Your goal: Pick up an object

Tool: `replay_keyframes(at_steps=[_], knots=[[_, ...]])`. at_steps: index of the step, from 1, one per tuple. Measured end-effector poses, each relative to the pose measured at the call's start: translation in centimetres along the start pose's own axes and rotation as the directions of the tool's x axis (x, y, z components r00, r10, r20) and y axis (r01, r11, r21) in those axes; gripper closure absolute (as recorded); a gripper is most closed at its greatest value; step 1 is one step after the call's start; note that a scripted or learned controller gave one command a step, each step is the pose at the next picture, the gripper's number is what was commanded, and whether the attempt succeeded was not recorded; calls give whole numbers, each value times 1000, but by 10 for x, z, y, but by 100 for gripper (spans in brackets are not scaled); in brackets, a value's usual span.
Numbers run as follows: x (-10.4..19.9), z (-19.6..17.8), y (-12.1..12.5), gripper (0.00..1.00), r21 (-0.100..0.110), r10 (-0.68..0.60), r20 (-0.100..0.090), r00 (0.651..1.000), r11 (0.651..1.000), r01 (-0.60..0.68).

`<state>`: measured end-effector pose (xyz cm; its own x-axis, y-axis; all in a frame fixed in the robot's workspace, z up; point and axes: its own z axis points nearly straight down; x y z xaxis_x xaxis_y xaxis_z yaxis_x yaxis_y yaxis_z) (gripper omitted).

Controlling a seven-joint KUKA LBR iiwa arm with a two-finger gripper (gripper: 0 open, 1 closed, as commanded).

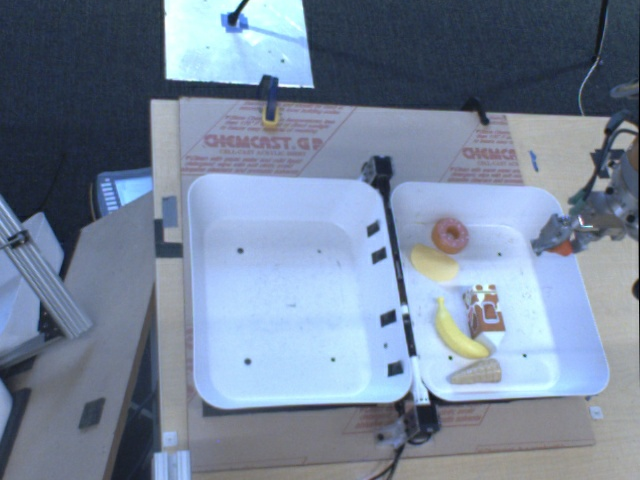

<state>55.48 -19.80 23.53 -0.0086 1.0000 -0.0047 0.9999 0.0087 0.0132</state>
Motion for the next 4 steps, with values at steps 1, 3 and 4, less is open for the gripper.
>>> replay_keyframes(at_steps=[1, 3, 4], knots=[[-1, 7, -5, 0, 14, 5, -4, 1000, 1000, -5], [73, 153, -35, 0, 21, 1, -10, 1000, 1000, -1], [68, 151, -34, 0, 16, 7, -5, 1000, 1000, -7]])
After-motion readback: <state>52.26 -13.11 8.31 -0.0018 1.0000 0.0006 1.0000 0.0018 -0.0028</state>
